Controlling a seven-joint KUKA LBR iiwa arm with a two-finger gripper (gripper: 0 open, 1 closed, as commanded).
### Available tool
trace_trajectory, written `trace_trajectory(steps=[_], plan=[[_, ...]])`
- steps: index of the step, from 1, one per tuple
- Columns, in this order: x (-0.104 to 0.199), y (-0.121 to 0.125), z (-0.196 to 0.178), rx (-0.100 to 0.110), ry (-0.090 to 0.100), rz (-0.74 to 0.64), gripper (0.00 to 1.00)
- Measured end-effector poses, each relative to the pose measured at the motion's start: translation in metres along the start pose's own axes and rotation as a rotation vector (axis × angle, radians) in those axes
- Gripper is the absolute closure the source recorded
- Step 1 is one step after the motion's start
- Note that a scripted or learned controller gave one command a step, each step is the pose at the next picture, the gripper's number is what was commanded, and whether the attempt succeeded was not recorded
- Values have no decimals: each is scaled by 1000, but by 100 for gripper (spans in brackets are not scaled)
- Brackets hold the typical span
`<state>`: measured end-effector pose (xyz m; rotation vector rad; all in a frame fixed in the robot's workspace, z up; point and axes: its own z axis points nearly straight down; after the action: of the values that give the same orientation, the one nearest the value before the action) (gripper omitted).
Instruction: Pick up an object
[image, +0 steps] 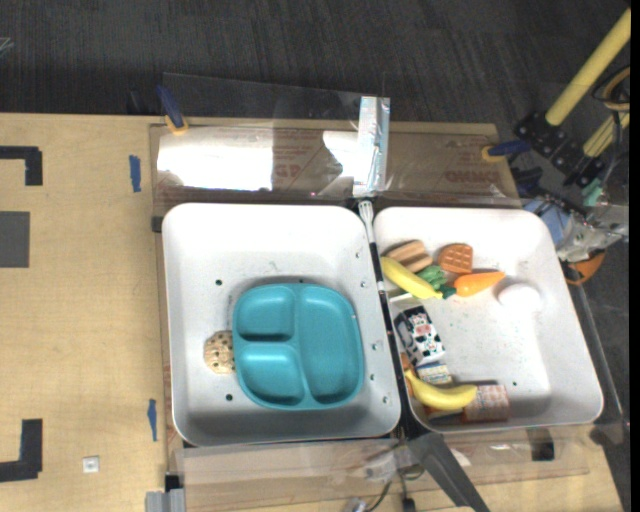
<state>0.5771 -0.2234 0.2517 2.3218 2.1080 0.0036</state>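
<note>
The right bin holds several toy foods. At its far side a yellow banana lies by a brown bread piece, a green piece, a round waffle and an orange carrot. A white egg rests to the right of the carrot. A black and white packet sits near the left wall. A second banana and a brown block lie at the front. The gripper sits at the right edge of the view, just outside the bin's right rim and apart from every object.
The left bin carries a teal divided plate with a chocolate-chip cookie at its left side. A clear plastic panel stands behind the bins. A yellow pole and black hardware crowd the top right.
</note>
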Motion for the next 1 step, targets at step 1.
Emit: trace_trajectory(steps=[1], plan=[[0, -1, 2, 4, 0, 0, 0]])
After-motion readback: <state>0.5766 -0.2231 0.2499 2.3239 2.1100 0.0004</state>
